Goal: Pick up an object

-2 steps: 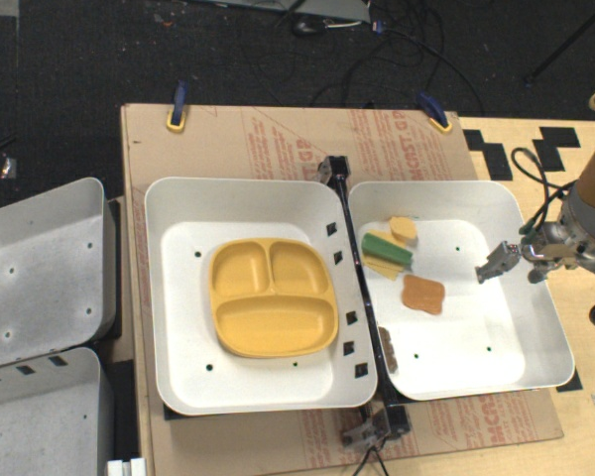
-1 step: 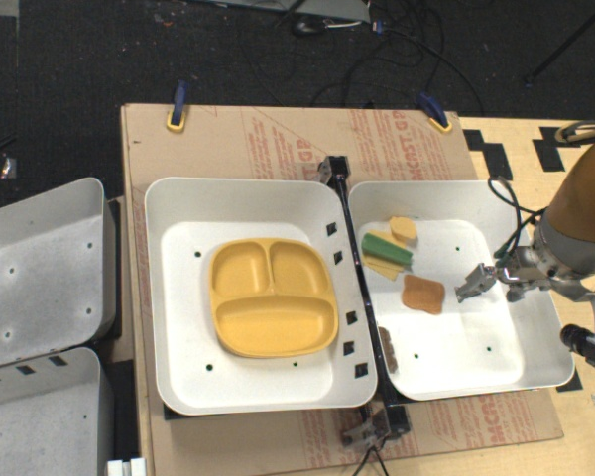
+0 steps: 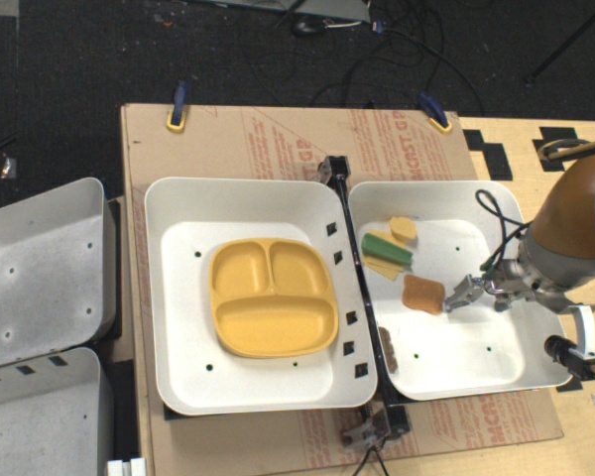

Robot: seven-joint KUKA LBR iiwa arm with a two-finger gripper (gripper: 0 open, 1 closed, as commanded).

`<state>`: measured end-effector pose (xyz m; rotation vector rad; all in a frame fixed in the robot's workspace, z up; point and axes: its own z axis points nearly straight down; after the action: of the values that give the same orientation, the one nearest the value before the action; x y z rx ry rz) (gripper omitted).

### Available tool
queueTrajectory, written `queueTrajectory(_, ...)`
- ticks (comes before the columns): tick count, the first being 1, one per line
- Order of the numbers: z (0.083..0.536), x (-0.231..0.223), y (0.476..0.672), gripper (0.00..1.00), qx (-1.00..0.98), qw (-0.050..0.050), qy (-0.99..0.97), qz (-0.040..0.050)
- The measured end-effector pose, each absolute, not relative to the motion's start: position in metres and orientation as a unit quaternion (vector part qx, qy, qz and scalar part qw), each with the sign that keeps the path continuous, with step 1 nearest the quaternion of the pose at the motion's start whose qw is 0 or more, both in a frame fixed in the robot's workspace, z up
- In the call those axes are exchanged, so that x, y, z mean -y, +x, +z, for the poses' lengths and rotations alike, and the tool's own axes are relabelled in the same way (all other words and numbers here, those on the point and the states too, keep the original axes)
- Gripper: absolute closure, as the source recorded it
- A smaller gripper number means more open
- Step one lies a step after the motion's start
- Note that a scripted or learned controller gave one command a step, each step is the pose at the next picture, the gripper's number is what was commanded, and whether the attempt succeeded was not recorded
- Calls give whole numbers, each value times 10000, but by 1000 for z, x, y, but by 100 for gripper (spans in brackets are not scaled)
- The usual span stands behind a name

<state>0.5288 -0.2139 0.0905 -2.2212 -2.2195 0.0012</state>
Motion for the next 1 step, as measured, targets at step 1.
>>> queueTrajectory(1,102,214,529,100,7068,-4,-7074,-1)
